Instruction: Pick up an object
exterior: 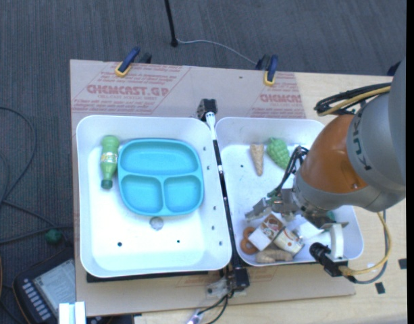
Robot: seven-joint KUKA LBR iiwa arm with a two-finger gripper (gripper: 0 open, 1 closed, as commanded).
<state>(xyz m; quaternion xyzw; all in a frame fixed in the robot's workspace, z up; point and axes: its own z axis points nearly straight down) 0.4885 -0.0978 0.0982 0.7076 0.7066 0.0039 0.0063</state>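
- Landmark: the right bin (237, 181). Everything below is placed relative to it.
- The hand (279, 211) is low inside the right bin, over its lower-middle area, with the orange wrist band (331, 160) just up and right of it.
- Can't tell if the fingers are spread or closed; the metal parts blur into the clutter. Nothing visibly pinched between them.
- Nearest candidate: the white-and-brown boxy item (274, 235) in the pile at the bin's bottom edge, directly below the hand, touching or nearly so. Its long axis appears to run diagonally, lower-left to upper-right.
- An orange ring-shaped piece (248, 241) sits at the pile's left end, by the bin's bottom-left corner.
- The cone (258, 158) and green leafy piece (279, 152) lie in the bin's upper part, well apart from the hand, cone axis roughly vertical in view.
- Judgement: the move turns on a short straight drop onto the pile, not a reach up-bin. Crowding there risks a slip or a multi-object grab.
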